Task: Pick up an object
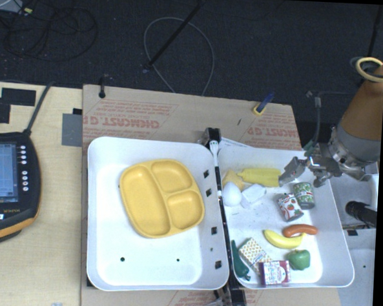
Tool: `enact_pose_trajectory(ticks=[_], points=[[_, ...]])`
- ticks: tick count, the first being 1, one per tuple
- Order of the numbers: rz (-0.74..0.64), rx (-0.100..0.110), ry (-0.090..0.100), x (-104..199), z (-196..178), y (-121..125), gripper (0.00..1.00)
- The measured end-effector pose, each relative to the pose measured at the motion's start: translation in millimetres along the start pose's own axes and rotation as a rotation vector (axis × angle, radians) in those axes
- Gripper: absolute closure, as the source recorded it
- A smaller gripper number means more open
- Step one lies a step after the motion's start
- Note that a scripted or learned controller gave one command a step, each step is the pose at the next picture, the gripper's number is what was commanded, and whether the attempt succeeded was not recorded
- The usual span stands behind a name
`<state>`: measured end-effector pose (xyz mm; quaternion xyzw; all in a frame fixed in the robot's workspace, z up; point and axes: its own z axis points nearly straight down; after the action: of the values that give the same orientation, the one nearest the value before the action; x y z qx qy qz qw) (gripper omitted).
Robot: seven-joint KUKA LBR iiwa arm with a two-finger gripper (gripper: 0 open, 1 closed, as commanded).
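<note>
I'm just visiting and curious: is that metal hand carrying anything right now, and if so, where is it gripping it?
Nothing is held. The grey two-finger hand hangs open above the right white bin, just over a small green-and-white can, not touching it.

Orange-banded arm (367, 108), grey wrist, silvery metal tool (309, 170), yellow cable loop (369, 65)

The arm (366, 108) is cut off by the right edge; below the jaws, small packets (273, 273) have unreadable labels.

Glossy, seemingly plastic yellow tray (161, 198); smooth white bins (104, 208).
</note>
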<state>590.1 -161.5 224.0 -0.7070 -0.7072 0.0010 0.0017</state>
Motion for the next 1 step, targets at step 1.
enact_pose_trajectory(ticks=[1], points=[[-0.003,-0.021,-0.006,-43.1,102.5,11.1,0.00]])
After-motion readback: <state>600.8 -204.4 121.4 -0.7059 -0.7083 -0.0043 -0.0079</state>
